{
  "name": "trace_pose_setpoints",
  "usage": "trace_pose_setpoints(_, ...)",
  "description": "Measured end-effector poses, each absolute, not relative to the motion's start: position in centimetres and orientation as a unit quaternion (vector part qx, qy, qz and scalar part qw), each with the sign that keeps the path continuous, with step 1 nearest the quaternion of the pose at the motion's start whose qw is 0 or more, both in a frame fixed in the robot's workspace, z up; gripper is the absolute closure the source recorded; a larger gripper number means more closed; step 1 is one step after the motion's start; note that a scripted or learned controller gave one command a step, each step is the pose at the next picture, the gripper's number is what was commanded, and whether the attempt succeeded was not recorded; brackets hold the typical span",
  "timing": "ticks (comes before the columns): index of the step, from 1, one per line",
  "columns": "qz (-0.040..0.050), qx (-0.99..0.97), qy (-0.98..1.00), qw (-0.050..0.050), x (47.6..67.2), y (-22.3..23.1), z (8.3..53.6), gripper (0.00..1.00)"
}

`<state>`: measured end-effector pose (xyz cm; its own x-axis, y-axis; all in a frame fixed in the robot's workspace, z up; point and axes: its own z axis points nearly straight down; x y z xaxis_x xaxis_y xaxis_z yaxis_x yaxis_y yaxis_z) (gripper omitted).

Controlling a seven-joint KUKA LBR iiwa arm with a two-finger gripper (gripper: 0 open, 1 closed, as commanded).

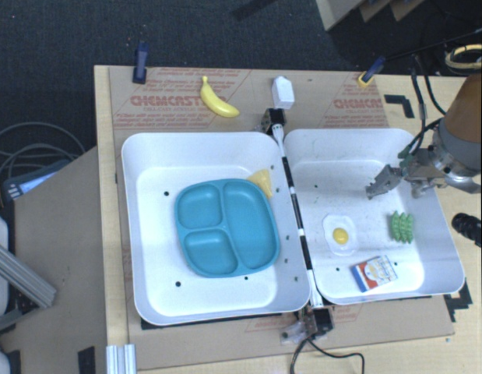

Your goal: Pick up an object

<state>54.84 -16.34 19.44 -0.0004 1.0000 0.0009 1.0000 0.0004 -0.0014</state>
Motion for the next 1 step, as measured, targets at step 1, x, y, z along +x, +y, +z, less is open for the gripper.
trace_pose_setpoints(1,0.0001,-0.707,-0.707,-0.001,58.13,-22.43,16.55,0.0)
